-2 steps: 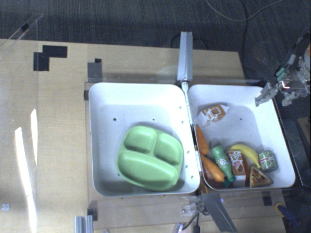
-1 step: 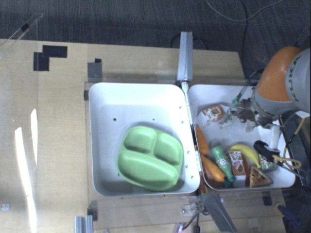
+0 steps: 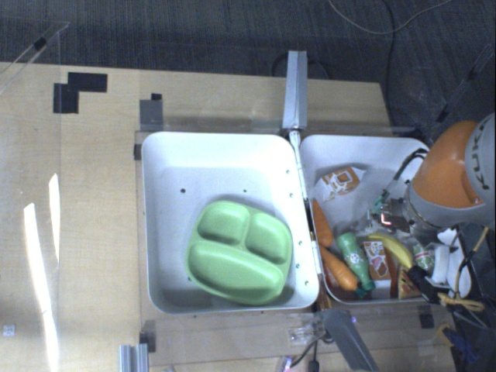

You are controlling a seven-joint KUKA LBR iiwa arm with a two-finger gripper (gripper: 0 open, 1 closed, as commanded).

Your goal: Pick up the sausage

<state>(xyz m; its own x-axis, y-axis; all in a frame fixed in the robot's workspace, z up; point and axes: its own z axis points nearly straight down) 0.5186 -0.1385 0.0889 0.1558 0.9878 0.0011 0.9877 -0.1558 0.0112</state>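
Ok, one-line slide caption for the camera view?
Arm over right bin of toy food; green tray in left bin.

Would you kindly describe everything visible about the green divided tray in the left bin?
The light green plastic-looking divided tray lies in the left white bin, toward its near right corner. It is rounded, smooth and slightly glossy, with three compartments: two smaller ones at the far side and one large one nearer the camera. It appears to sit turned at an angle, resting on the bin floor. Nothing lies on it.

We see a light green tray (image 3: 242, 253) in a white bin (image 3: 167, 169), plus an orange sausage (image 3: 339, 270), a yellow banana (image 3: 395, 248) and a green bottle (image 3: 353, 256).
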